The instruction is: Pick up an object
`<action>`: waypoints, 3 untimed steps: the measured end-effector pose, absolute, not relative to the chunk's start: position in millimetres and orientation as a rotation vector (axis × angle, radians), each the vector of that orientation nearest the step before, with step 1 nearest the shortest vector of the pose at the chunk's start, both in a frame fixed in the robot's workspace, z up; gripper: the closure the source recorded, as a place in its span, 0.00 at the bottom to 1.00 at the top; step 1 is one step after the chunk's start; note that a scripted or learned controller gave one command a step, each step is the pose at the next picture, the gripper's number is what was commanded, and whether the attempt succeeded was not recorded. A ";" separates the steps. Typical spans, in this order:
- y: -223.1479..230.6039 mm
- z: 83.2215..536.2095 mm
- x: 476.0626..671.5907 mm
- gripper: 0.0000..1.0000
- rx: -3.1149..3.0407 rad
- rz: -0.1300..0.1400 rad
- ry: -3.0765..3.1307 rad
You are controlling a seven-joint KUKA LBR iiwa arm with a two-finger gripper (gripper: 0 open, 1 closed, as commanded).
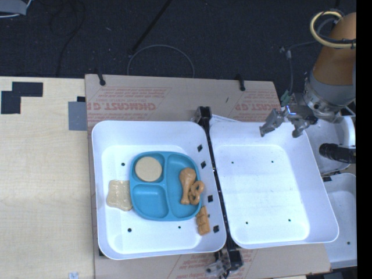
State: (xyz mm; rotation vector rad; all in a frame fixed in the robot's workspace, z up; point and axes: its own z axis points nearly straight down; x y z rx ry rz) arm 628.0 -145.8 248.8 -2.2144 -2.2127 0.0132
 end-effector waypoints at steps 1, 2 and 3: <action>-145.9 256.1 630.2 0.00 -2.220 0.001 -2.222; -154.7 204.5 626.1 0.00 -2.218 0.007 -2.218; -160.6 158.6 623.0 0.00 -2.218 0.006 -2.218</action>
